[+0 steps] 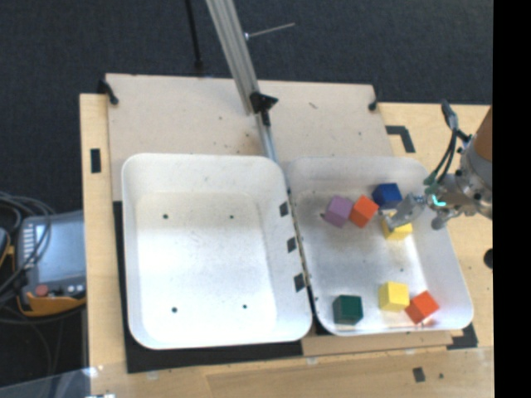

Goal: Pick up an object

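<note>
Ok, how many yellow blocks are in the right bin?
2: one yellow block under the gripper near the far side, another yellow block near the front, beside the orange block.

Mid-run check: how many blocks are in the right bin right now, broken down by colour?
Purple: 1
Orange: 2
Blue: 1
Yellow: 2
Green: 1
Total: 7 blocks, all in the right bin. The upper yellow one sits partly under the gripper.
</note>
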### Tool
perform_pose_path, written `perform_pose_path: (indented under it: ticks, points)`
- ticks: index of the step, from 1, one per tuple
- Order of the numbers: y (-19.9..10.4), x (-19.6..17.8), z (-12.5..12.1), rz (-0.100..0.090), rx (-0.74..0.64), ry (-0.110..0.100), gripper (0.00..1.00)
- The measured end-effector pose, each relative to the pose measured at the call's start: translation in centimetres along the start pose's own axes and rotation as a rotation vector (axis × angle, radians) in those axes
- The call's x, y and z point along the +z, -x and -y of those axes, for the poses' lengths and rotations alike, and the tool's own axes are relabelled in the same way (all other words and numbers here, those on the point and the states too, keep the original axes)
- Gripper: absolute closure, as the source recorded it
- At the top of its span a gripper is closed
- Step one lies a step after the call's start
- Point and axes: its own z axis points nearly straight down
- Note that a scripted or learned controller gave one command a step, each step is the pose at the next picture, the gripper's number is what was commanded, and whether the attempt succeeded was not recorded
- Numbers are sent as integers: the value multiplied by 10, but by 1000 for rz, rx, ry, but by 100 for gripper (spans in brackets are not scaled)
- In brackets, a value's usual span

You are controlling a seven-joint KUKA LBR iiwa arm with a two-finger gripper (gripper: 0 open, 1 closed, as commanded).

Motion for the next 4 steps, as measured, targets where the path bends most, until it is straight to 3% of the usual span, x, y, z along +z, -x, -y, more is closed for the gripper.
perform_pose_path:
  ticks: [1,4]
  points:
    - [0,-2,-1,1,1,5,0]
    - [3,142,19,2,5,-1,0]
